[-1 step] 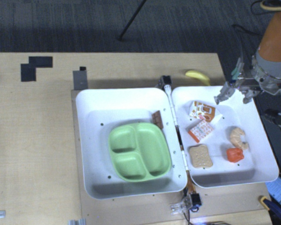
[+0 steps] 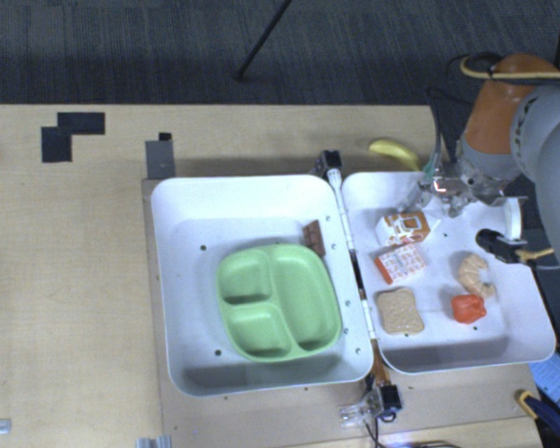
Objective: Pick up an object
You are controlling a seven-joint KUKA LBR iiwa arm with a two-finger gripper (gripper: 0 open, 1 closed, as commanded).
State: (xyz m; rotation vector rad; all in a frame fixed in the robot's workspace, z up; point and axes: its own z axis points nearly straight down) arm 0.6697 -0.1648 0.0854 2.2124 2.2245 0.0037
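A small orange-and-white packet (image 2: pixel 404 227) lay in the right bin (image 2: pixel 529 332), near its upper left corner, and it looked the nearest candidate for picking, since the gripper (image 2: pixel 444 189) hovered just beside it at the bin's top edge. Whether the tool was open or closed could not be told from where I stood; nothing was visibly held. The packet seemed light and slightly crinkly (probably a wrapped snack), so it would likely yield under pressure and could slide on the smooth white floor; taking it across its narrower sides looked safest. Below it lay a red-and-white checked packet (image 2: pixel 400 262), a slice of bread (image 2: pixel 398 311), a red piece (image 2: pixel 468 308) and a pale, lumpy item (image 2: pixel 475 276). The left bin (image 2: pixel 175 271) held a green divided tray (image 2: pixel 277 300). A banana (image 2: pixel 394 151) rested on the bench outside the bins.
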